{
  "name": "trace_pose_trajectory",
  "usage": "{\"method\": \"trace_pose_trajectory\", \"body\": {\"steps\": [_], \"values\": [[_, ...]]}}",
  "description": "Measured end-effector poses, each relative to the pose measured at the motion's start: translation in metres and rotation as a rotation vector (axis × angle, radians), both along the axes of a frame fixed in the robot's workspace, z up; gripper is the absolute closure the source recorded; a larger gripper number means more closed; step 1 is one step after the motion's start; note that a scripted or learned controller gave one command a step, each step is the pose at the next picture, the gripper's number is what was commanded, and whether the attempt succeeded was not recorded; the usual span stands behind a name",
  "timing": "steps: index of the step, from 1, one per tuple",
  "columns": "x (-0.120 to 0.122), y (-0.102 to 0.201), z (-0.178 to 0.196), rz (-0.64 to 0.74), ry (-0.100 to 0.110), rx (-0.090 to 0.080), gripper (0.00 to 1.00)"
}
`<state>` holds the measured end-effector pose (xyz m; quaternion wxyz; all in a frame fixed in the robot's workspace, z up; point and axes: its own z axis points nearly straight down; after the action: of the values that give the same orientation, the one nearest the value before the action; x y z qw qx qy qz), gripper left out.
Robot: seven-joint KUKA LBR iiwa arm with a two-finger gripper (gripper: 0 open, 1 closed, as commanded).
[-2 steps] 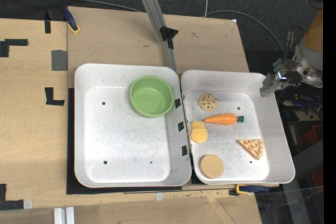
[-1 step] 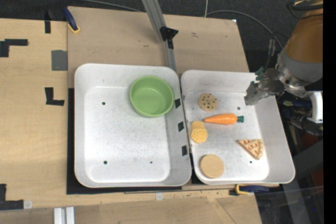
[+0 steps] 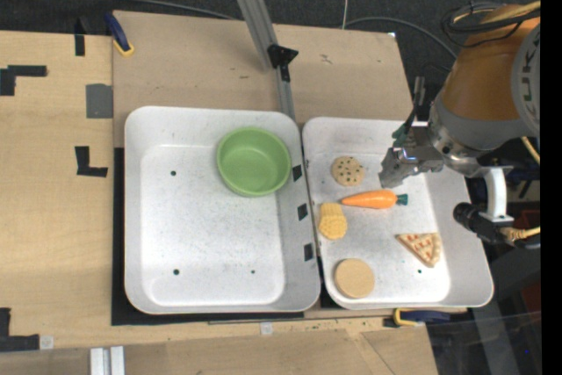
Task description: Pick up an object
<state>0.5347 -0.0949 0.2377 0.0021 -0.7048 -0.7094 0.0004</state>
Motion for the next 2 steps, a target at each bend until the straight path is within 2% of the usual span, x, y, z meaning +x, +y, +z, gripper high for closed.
{"method": "trace_pose_trajectory", "body": {"steps": [1,2], "values": [[-0.018,0.055,0.001,0.000,0.000,0.000,1.00],[-0.018,0.112,-0.002,0.002,0.000,-0.001,1.00]]}}
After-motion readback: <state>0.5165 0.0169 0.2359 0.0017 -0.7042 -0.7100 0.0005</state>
